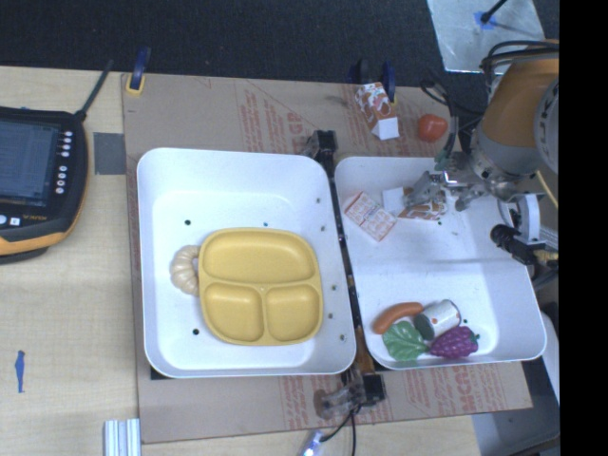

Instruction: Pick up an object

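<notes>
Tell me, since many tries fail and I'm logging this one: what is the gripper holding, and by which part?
It cannot be told. The gripper sits low over a small packet in the right bin, but no grasp between its fingers is visible.

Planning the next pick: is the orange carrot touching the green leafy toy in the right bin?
Touching. The camera view shows the carrot with its lower edge against the green leafy toy, no white bin floor between them.

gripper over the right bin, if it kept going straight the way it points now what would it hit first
The gripper points left and downward. Straight on, it would likely first meet the small white card beside it, then the patterned packet. Depth is unclear, so it may touch the bin floor first.
</notes>
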`<action>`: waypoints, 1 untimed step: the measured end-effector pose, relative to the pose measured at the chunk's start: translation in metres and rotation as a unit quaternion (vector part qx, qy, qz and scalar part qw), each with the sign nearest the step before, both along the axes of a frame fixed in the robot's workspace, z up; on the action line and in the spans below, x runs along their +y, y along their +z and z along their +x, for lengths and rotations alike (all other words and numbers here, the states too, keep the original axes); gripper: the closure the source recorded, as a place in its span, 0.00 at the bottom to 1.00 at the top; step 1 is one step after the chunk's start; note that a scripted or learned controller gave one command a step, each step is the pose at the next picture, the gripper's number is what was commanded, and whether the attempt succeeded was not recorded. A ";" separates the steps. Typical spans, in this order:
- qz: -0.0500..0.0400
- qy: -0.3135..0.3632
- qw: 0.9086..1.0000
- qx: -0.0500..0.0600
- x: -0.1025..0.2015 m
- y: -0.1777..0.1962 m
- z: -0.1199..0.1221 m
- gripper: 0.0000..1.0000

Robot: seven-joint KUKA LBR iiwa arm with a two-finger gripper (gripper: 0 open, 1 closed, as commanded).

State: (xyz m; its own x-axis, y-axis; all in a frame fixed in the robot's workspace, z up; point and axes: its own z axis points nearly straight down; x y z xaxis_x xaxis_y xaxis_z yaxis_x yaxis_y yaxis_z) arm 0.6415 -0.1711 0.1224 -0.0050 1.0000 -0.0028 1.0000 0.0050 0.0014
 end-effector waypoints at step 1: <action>-0.001 0.000 1.000 -0.008 -0.028 -0.015 0.017 0.00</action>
State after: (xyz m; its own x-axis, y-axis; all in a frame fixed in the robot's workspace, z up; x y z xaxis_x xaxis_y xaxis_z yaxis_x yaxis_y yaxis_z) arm 0.6586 -0.1988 0.1074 -0.0049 1.0000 -0.0043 0.9998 0.0050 0.0171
